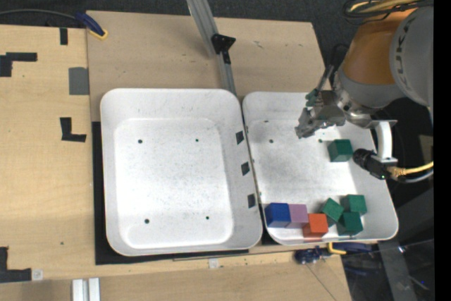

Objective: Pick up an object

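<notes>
No legible writing found. Tool (307, 125) positioned above right bin (282, 109), finger state indeterminate. Lone green block (340, 150) lying near, toward the tool's lower right.

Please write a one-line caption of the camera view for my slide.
Gripper poised over the right bin, near a lone green block; other colored blocks cluster at its near edge.

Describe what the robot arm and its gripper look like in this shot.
The arm is a thick rounded grey body with a broad orange band above the wrist. Yellow cables loop over its top, and a black-and-yellow cable trails out lower down. The gripper is a small dark grey metal unit.
</notes>
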Motion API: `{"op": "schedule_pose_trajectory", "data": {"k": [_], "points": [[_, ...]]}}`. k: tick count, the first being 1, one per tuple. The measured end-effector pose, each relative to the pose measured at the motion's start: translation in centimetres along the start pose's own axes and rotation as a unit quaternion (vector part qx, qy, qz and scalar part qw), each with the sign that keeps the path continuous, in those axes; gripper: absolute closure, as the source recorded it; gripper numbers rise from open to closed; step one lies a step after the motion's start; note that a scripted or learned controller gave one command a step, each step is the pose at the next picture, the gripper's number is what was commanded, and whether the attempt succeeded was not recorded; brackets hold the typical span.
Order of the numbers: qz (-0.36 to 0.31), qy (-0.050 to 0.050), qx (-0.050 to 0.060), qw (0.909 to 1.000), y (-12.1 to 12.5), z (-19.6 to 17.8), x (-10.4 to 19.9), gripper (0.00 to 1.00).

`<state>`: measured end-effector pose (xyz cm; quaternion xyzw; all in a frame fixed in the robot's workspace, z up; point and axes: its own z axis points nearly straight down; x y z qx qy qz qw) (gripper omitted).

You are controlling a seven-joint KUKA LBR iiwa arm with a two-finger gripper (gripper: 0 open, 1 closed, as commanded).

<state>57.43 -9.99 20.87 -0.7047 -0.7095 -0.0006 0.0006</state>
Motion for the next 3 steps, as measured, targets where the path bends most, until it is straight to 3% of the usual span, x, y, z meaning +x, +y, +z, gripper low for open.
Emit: {"op": "schedule_pose_trajectory", "data": {"k": [3], "points": [[0.0,0.0,0.0,1.0,4.3,-0.2,15.6,1.0]]}}
